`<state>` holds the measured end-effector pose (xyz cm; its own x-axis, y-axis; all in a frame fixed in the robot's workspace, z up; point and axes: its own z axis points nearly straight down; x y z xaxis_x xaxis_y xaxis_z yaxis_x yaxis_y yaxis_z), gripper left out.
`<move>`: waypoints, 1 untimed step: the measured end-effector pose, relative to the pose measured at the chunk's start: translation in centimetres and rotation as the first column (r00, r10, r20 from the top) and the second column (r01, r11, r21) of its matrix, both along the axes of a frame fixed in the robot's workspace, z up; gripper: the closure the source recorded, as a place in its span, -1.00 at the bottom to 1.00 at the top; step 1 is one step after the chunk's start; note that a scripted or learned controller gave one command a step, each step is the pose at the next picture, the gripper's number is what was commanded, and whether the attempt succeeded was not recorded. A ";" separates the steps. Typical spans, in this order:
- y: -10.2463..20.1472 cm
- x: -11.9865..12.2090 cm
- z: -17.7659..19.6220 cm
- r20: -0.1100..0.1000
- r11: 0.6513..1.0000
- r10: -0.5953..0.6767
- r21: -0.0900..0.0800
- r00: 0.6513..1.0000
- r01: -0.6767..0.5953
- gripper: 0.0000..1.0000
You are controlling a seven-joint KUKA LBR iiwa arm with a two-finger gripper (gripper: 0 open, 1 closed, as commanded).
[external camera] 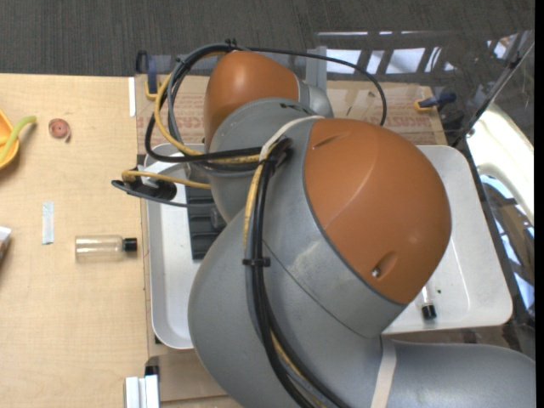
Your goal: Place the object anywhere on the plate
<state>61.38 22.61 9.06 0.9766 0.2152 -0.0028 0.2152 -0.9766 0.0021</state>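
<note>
Far to the left of the left bin (pixel 161 262), at the edge of the surface (pixel 76 330), noted a yellow item (pixel 7 141), then a pale strip (pixel 48 223), a small red disc (pixel 58 128) and, nearest that bin, a clear bottle (pixel 102 246) lying on its side with a black cap. Could not tell which of these, if any, was the task's object, and made out no plate for certain; judged both most likely hidden in the left bin beneath the arm (pixel 340 253). Over that bin's middle, picked out a dark block taken for the tool (pixel 202 228), but could not tell whether clenched, released or grasping anything. Right of the left bin, past the arm's bulk, spotted a small black-tipped piece (pixel 427 306) on the near edge of the right bin (pixel 484 253). Judged the main risks as follows: closing on nothing and carrying air to the plate; letting go off the plate's rim; snagging the loose cables (pixel 183 155) draped across the left bin's far wall; or nudging the bin itself on a low descent.
</note>
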 end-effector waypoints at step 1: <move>0.3 3.2 -0.2 -0.028 0.999 0.049 0.006 0.998 -0.049 1.00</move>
<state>64.60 22.93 8.86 0.9643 0.2632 -0.0293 0.2630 -0.9647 -0.0094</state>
